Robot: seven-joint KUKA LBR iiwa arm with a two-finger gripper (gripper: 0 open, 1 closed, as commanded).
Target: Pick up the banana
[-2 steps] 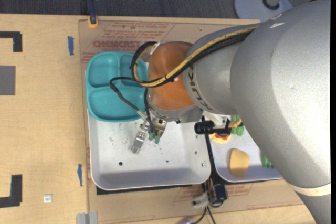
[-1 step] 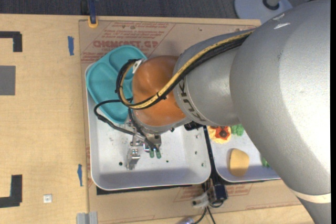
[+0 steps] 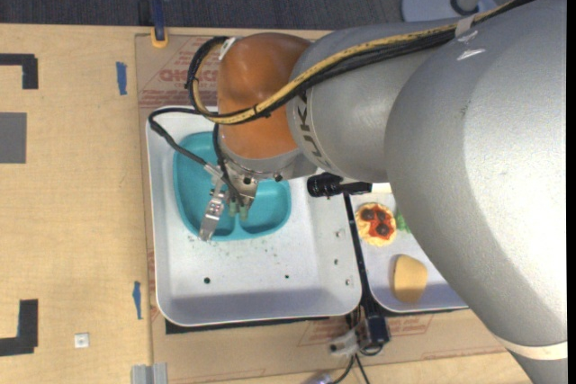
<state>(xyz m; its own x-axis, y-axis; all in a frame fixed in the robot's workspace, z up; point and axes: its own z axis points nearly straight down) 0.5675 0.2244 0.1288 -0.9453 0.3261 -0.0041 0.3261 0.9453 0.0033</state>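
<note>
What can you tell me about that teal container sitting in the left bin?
The teal container is a shallow tray of glossy, plastic-looking material with rounded corners and a raised rim. It lies flat on the floor of the left white bin, toward the bin's far side. The arm's orange band and wrist cover much of its upper part. The hand hangs over its middle, so what it holds, if anything, is hidden.

Gripper [image 3: 227,209] over teal dish [image 3: 270,216], left bin [image 3: 261,288].

I see the teal tray [image 3: 270,216] inside the left bin [image 3: 261,292], toward its rear. Right of that bin, the right bin [image 3: 423,306] holds a pizza slice [image 3: 376,223] behind a bread roll [image 3: 409,277].
</note>
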